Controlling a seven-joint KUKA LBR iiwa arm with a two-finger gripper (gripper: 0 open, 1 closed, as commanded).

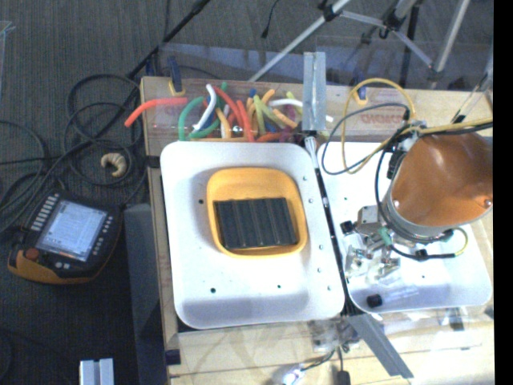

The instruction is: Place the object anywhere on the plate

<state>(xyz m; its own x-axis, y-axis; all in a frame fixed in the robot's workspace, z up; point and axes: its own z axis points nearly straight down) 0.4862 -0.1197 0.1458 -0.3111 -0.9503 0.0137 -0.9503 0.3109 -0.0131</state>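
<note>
The yellow plate (256, 184), with a dark ribbed panel (256, 223) lying across its middle, is seen in the left bin (240, 295). The arm (445, 183) is lowered over the right bin (449, 291), and the hand (375, 251) hangs low over that bin's floor amid clear, glinting parts.

State of the hand: not to be told; the wrist and the glare cover it, and nothing can be confirmed as held.

The object to be placed: not certainly identified. A small dark item (373, 301) lies on the right bin's floor near the front edge, just clear of the hand. It may be the object or a fixture.

Risks, as judged:
- A grasp may close on nothing, since the target is small and close to the bin's wall.
- A carry across the divider between the bins could drop or snag a poorly gripped item.
- The ribbed panel may let a small item settle unevenly or roll off.

Much of the right bin is hidden beneath the arm.
</note>
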